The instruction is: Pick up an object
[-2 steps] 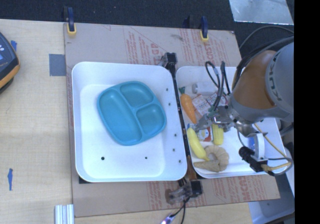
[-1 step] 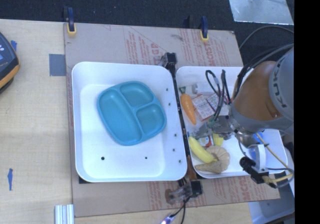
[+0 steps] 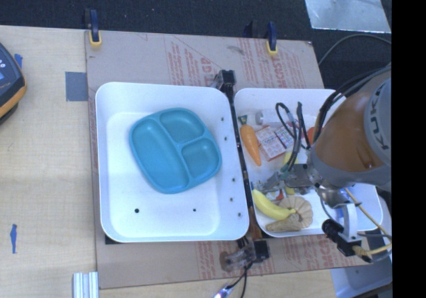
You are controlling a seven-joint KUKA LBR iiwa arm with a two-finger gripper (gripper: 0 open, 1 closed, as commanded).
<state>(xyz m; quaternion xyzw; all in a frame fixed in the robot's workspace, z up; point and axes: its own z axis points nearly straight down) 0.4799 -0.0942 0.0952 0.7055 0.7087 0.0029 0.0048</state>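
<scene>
Bins side by side at frame centre, arm entering from the right.

The left bin point(image 3: 106, 157) is occupied by a blue divided plate point(image 3: 175, 149), lying at a slant. The right bin point(image 3: 249, 100) is overhung by the grey and orange arm point(image 3: 353, 137); the gripper point(image 3: 293, 180) is lowered among the clutter, and its state cannot be told. A banana point(image 3: 269, 205) is seen at the bin's lower left, touching a tan scalloped item point(image 3: 293, 215). An orange carrot point(image 3: 250, 144) lies beside a printed packet point(image 3: 271, 142).
</scene>
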